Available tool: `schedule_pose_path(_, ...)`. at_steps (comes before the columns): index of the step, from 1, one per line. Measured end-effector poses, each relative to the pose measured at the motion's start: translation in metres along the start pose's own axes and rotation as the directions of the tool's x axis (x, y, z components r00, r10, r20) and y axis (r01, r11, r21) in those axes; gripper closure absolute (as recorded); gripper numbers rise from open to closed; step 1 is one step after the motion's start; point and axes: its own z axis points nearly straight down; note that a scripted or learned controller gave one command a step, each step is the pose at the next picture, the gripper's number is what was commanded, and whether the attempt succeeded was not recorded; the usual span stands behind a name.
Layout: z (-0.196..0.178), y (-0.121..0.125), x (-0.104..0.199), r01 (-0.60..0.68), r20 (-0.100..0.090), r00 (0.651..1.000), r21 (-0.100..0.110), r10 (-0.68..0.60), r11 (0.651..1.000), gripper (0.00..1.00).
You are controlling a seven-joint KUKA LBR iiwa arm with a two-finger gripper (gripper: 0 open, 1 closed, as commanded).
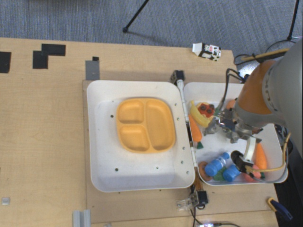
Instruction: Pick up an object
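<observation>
The grey arm [277, 91] with its orange band [253, 96] reaches in over the right bin [279, 176], which sits at the bench's [42, 136] right end. Its gripper [229, 129] hangs low over the middle of that bin; from here I cannot tell how far the fingers are parted or whether anything is between them. Toys lie scattered in the bin: a yellow banana [199, 117] by the far left corner, an orange carrot [195, 132] along the left wall, a blue bottle [216, 166] near the front edge, and another carrot [260, 156] toward the right side. The left bin [99, 174] holds an orange divided plate [144, 125] at its centre.
</observation>
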Motion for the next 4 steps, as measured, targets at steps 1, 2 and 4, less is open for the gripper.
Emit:
schedule_pose_path(1, 0.0169, 0.0521, 0.0243, -0.049, 0.000, 0.999, -0.003, 0.049, 0.999, 0.00)
schedule_pose_path(2, 0.0169, 0.0521, 0.0242, -0.048, 0.000, 0.999, -0.004, 0.048, 0.999, 0.00)
schedule_pose_path(4, 0.0168, 0.0521, 0.0242, -0.048, 0.000, 0.999, -0.004, 0.048, 0.999, 0.00)
